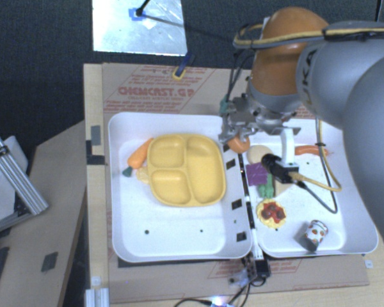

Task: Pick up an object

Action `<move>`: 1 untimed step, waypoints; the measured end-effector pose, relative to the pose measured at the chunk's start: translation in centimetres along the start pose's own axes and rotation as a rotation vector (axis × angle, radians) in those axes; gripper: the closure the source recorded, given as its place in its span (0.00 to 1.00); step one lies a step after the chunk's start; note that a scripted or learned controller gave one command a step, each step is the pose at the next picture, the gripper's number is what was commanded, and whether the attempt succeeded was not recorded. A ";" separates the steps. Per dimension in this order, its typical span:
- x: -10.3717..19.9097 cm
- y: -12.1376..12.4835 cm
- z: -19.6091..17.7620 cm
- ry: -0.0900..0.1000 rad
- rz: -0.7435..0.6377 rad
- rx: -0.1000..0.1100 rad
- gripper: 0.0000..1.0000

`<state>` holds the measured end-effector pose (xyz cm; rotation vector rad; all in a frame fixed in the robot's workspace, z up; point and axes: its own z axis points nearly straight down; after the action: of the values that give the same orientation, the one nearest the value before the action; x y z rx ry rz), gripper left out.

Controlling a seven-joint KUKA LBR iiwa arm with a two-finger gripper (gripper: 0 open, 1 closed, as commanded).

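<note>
orange rounded toy food piece [239, 144] sits under the claw [235, 133], whose grip i cannot tell; descend centred, avoiding the white bin wall [243, 171] at six o'clock.

cardboard sheet [155, 89] under white bins [125, 226]

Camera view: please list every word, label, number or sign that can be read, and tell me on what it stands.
"CHEMCAST GP", roughly, in red on the brown cardboard sheet under the bins; the last letters are blurred.
Smaller red print beneath it and at the sheet's front edge: too small to read.
Dark lettering on the grey arm: too blurred and cut off to read.
</note>
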<state>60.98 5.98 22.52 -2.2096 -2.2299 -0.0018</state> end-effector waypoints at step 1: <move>5.0 -3.3 0.8 0.000 0.000 0.003 1.00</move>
<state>57.61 10.96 21.72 -2.2079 -2.2288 0.0013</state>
